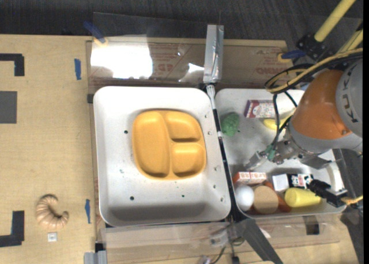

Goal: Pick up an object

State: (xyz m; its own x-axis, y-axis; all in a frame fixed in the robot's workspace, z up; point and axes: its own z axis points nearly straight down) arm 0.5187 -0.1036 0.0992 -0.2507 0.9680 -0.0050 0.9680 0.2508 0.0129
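Observation:
The right bin (243,144) holds several objects: a green ball (230,123), a small purple and white box (259,109), a yellow piece (270,124), a red and white packet (249,176), a white egg (245,197), a tan cylinder (266,198), a yellow bottle (301,198) and a black and white item (301,178). My gripper (266,155) hangs low over the middle of this bin, just above the red and white packet. The orange band of the arm (320,110) hides the bin's right part.
The left bin (109,142) carries a yellow divided plate (169,143). A tan curled shell-like object (51,211) lies on the cardboard bench at the far left. Yellow and black cables (300,70) hang at the upper right. A metal divider strip (213,52) stands behind the bins.

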